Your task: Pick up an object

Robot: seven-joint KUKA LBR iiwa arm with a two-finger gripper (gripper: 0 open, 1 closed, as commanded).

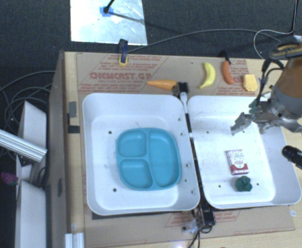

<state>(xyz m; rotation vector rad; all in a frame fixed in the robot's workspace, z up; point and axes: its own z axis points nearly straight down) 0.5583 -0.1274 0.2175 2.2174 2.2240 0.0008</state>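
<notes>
In the right bin (pixel 282 190), a small red and white box (pixel 237 162) lies flat near the middle. A dark green lumpy object (pixel 243 184) sits just in front of it. A blue divided plate (pixel 148 157) rests in the left bin (pixel 101 138). My gripper (pixel 251 125) hangs over the back half of the right bin, above and slightly right of the box. It looks open, with nothing between its fingers (pixel 239 124). The grey arm with its orange band (pixel 298 76) comes in from the right.
Behind the bins, on the cardboard, lie a carrot (pixel 161 84), a banana (pixel 208 75), a red-orange pepper (pixel 227 72) and a yellow block (pixel 250 81). A black clamp (pixel 182 90) sits at the bins' shared back corner. Cables trail at the upper right.
</notes>
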